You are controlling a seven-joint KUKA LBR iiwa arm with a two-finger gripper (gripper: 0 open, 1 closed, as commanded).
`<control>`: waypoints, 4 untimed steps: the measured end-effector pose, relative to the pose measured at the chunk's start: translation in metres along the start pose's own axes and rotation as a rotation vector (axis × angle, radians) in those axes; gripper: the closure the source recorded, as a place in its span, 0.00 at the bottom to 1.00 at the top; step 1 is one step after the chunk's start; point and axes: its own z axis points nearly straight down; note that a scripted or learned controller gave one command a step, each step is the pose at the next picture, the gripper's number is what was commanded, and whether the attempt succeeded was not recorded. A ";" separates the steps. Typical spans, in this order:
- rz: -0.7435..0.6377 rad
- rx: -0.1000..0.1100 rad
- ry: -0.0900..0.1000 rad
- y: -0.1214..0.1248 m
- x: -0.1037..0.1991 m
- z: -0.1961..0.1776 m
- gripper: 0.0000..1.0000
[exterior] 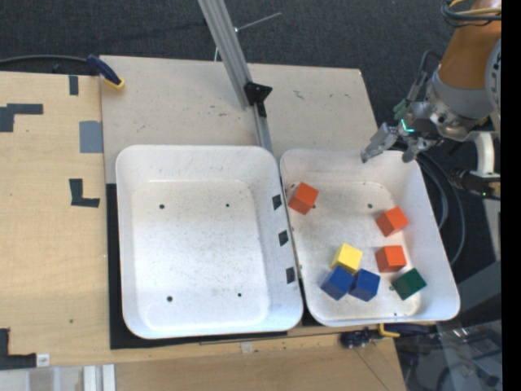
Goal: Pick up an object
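Tool [391, 145], finger state unclear, hovers over the right bin's [435, 243] far rim; nearest orange cube [392, 221] lies toward six o'clock.

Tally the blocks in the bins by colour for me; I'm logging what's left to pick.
Orange blocks: 3
Blue blocks: 2
Yellow block: 1
Green block: 1
Total: 7, all in the right bin.
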 end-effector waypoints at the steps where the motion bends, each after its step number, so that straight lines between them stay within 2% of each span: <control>1: -0.001 -0.005 -0.002 0.001 0.000 -0.004 0.00; 2: 0.000 0.001 -0.001 -0.008 -0.005 0.053 0.00; 3: -0.001 0.002 0.000 -0.007 0.004 0.114 0.00; 4: -0.001 0.000 -0.001 -0.008 0.005 0.147 0.00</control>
